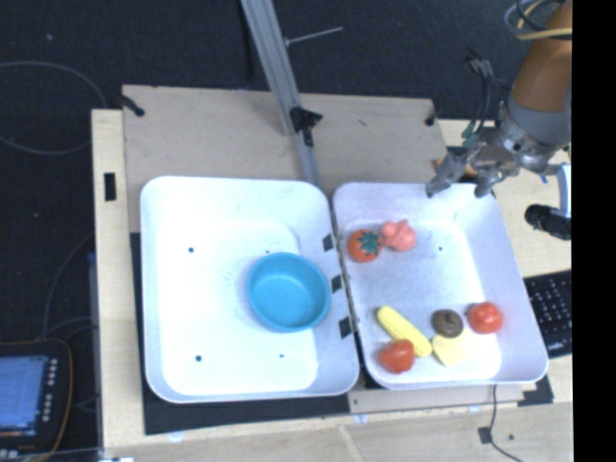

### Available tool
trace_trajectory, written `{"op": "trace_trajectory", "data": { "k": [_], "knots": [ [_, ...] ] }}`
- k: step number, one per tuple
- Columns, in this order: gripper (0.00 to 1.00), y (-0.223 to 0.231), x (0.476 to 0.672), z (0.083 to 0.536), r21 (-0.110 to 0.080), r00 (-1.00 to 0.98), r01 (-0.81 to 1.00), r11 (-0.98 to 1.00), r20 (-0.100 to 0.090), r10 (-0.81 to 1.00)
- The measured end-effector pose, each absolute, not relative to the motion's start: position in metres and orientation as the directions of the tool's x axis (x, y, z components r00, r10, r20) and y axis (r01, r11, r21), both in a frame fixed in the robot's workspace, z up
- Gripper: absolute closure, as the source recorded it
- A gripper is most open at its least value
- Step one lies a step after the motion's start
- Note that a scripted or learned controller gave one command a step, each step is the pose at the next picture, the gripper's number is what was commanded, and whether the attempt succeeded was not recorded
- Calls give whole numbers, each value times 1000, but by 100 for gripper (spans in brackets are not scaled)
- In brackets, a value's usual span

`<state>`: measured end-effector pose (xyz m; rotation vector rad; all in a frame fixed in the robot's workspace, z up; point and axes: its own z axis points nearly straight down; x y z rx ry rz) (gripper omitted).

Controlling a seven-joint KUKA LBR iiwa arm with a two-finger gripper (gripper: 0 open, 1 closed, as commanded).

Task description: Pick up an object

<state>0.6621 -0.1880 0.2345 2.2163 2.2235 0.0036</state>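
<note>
Dark floor surrounds a pale wooden surface (114, 258) that carries two shallow white bins side by side. From the right, the grey arm with its orange band (542, 70) reaches over the far right corner of the right-hand white plastic bin (510, 258). Its hand (460, 183) hangs just above that bin's far rim, both dark fingers spread apart and pointing down, with nothing between them.

Nearest the hand, down and to its left inside the same bin, lies a pink lumpy soft toy (398, 235), touching a small red tomato with a green stalk (363, 245) on its far side from the hand. Farther from the hand, toward the bin's near edge, sit a red round ball (484, 317), a brown ring-shaped doughnut toy (447, 322), a pale yellow block (449, 350), a yellow banana-shaped toy (400, 325) and another red tomato-like piece (397, 356); this cluster lies close together.

Well away from the hand, in the left-hand white bin (192, 219), rests a round blue plastic bowl (288, 291). A grey metal pole (274, 61) slants up behind the bins.
</note>
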Motion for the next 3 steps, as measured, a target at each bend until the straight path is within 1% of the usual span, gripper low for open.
{"op": "trace_trajectory", "data": {
  "k": [1,2,3],
  "knots": [
    [0,-188,652,179,-3,2,1000,-2,-3,1000],
    [0,-195,653,137,1,6,1000,-6,-4,1000],
    [0,-197,654,100,-1,5,1000,-5,-3,1000]
  ]
}}
